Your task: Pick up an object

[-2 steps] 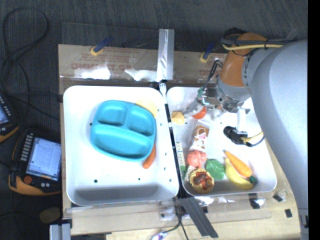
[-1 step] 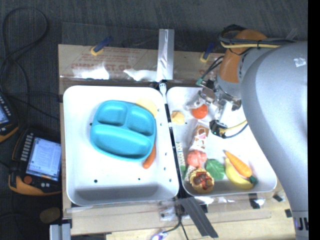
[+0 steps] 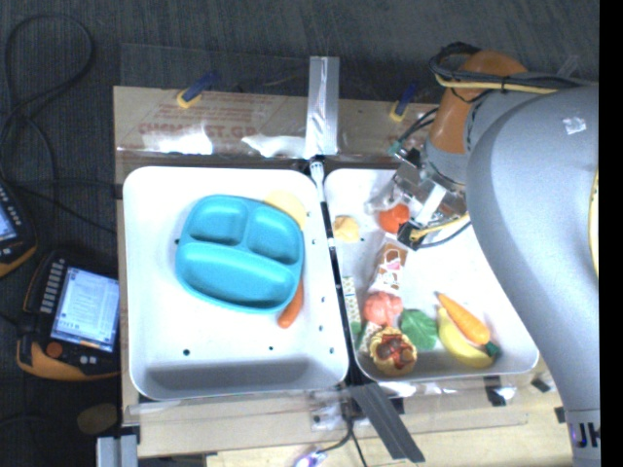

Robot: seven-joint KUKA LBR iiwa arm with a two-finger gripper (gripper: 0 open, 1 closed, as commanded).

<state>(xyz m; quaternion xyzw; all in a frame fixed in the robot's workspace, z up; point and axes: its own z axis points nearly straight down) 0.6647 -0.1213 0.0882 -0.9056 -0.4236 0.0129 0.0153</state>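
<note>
Camera view: hand [image 3: 401, 205] low over orange ball [image 3: 392, 218] in right bin [image 3: 506, 353]; grip state unclear; nothing lifted.

You see the gripper [image 3: 407, 200] low at the far end of the right bin [image 3: 506, 356], just beside an orange ball [image 3: 392, 219]. Banana [image 3: 459, 342], carrot [image 3: 463, 319] and green toy [image 3: 421, 325] crowd the near end. Blue tray [image 3: 239, 251] sits in the left bin [image 3: 156, 358].
</note>
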